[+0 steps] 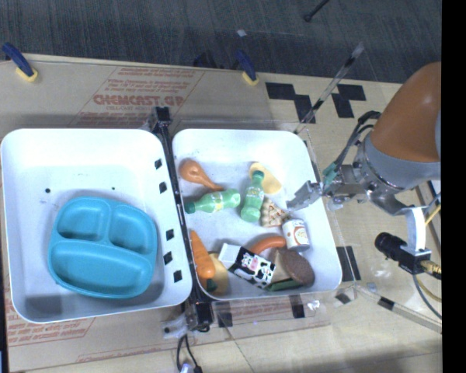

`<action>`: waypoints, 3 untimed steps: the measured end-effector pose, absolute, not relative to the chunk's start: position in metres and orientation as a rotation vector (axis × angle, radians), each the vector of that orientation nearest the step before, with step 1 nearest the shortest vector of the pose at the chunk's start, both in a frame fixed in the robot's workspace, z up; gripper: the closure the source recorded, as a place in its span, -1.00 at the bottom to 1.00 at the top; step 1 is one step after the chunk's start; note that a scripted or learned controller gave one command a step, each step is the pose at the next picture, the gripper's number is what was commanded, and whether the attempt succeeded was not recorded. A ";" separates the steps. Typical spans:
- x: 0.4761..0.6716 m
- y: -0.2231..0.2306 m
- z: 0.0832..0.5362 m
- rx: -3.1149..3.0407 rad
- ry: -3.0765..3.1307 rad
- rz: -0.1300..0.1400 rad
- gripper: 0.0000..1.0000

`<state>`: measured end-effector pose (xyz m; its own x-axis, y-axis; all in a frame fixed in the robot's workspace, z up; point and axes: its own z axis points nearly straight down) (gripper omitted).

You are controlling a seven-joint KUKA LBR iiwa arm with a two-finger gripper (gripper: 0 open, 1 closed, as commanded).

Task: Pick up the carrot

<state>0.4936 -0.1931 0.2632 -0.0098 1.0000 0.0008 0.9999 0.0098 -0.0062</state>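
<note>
The gripper (304, 195) hangs over the right rim of the right bin (217, 142), reaching in from the arm (404, 142) with its orange band. Its fingers read as one grey wedge at this slant, so I cannot tell how far apart they stand; nothing shows between them, so it looks to hold nothing.

The carrot (201, 255) lies well apart from the fingers, across the bin and toward the near-left corner, tucked along the wall by the divider between the two bins. That placing matters: a wall on one side leaves room for only one finger there, so I judge the grasp would go better with the fingers astride the carrot's width, along the wall and not across it.

Between the fingers and the carrot sits clutter. Just beside the fingers is a small red-and-white can (295, 234), with a reddish sausage-like piece (266, 243) next to it. Nearer the carrot lies a black-and-white carton (252, 266), close to its lower end (it may crowd a finger). Two green bottles (231, 201) lie mid-bin, and an orange drumstick-shaped toy (196, 173) sits beyond the carrot, similar in colour and easy to mistake for it.

The left bin (31, 154), far from the fingers, holds a blue divided tray (101, 247).

The pick seems not yet begun.
</note>
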 end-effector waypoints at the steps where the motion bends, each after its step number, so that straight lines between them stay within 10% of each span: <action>1: 0.487 -0.157 0.253 -1.960 -2.445 0.007 -1.00; 3: 0.492 -0.081 0.191 -1.534 -2.732 0.006 -1.00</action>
